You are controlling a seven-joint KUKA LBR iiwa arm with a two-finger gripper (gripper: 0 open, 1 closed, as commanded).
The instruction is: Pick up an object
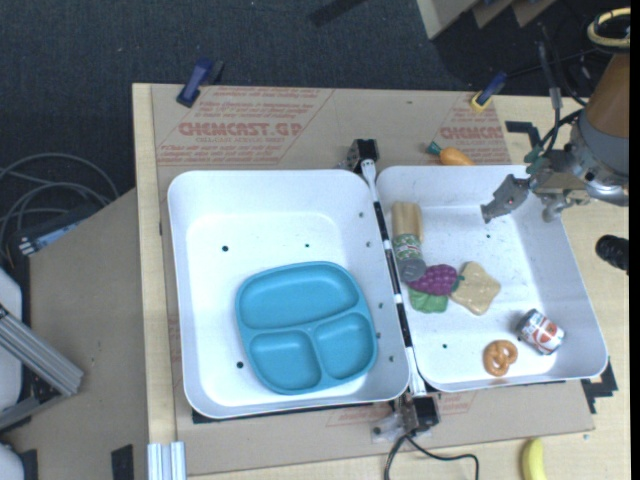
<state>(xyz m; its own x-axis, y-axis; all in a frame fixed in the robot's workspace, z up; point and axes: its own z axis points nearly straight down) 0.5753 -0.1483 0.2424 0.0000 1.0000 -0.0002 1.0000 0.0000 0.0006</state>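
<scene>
Reaching in from three o'clock, the grey arm (600,138) is seen above the upper right part of the right-hand bin (570,268), with its gripper (520,196) hanging over bare white floor at about one o'clock in that bin. The fingers (497,206) are seen spread apart, and nothing is held between them.

Two shallow white plastic bins with rounded corners are set side by side on a brown cardboard-covered worktop (150,268). In the left bin (190,218) one smooth blue tray (303,324) with three compartments is laid, towards six o'clock.

Five small objects are counted in the right bin. One tan cylinder with a patterned lower end (406,236) is laid along the nine o'clock wall. Just beside it, near the centre, one knobbly purple grape bunch on a green leaf (431,286) is touched by one flat tan slice like toast (476,287). At five o'clock, one orange-brown pretzel (499,356) and one small red-and-white can on its side (540,331) are found near each other.
</scene>
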